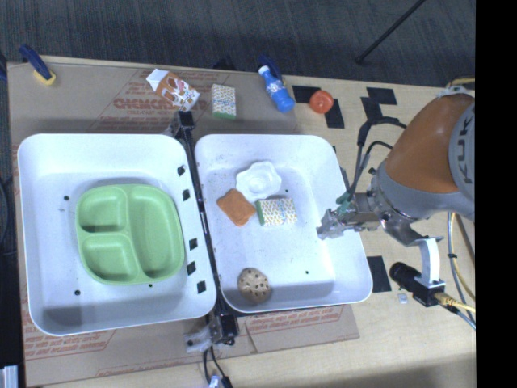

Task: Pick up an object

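This is a robotics lab or test cell, not a home or kitchen. 2 shallow white bins (48, 156) sit clamped side by side on a cardboard-covered bench (303, 330) marked with black tape squares, and a grey industrial arm with an orange band (428, 148) reaches in trailing loose cables. The contents are toy props: a green divided plate (129, 233), a play cookie (253, 284), sponge-like blocks (276, 212), with dark carpet (202, 14) beyond.
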`<state>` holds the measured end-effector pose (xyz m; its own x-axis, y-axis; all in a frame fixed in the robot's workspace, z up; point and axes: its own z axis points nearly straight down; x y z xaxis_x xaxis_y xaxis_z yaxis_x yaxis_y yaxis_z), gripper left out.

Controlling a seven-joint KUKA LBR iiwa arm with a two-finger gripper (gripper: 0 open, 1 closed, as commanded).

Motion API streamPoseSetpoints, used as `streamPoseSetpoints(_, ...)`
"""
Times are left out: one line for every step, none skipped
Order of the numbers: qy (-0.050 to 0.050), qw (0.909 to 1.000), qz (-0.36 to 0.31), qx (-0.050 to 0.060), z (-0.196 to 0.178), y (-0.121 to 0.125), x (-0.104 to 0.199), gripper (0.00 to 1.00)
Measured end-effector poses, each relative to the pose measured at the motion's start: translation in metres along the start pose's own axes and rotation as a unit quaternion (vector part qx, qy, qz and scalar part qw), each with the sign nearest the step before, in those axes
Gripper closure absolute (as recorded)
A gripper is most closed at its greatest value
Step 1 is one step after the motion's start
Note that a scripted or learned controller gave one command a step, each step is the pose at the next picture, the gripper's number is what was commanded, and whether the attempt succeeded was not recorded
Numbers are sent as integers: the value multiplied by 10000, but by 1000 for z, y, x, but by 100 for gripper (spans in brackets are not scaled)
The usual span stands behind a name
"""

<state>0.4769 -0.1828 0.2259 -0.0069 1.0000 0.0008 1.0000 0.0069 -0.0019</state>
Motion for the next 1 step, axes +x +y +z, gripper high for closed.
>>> streamPoseSetpoints(2, 10000, 6, 11, 22, 2, -13, 100)
